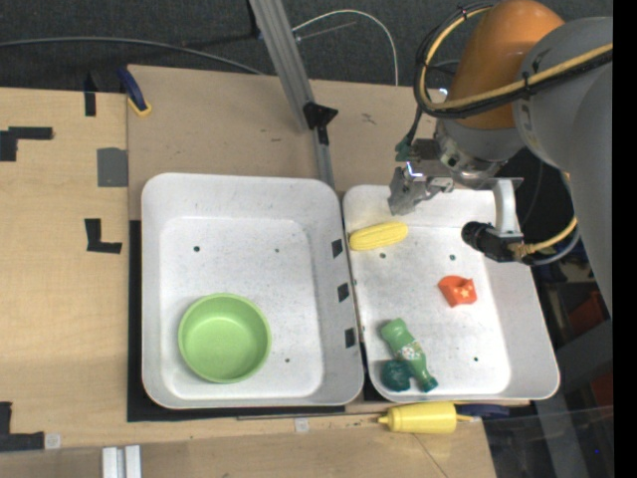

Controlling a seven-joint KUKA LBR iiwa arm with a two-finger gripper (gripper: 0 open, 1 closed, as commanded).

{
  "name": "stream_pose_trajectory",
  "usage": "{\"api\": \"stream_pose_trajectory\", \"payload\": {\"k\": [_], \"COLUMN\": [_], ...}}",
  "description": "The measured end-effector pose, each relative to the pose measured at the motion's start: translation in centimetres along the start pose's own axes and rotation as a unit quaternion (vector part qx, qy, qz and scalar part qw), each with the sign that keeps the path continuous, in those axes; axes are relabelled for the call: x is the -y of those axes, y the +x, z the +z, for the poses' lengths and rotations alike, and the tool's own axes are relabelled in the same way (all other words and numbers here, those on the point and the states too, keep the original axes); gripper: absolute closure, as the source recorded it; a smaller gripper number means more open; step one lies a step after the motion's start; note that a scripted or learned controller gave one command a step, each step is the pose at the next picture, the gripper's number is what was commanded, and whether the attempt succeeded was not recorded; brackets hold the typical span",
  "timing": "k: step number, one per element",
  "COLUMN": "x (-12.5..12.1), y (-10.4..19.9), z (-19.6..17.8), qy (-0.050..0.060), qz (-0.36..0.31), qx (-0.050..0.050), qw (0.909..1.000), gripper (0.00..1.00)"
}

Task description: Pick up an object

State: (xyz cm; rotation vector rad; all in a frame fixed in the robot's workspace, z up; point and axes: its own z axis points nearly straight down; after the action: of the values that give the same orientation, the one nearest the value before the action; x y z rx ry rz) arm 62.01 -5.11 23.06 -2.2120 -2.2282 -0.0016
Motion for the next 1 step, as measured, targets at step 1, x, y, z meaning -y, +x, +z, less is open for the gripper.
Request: {"api": "stream_pose_trajectory", "payload": {"k": [1], "x": [0.18], "y": [5.75], "z": [-0.47], "qy": [0.000], "qz": [0.000], "qx": [0.000], "qw": [1.0000], "gripper": [1.00]}}
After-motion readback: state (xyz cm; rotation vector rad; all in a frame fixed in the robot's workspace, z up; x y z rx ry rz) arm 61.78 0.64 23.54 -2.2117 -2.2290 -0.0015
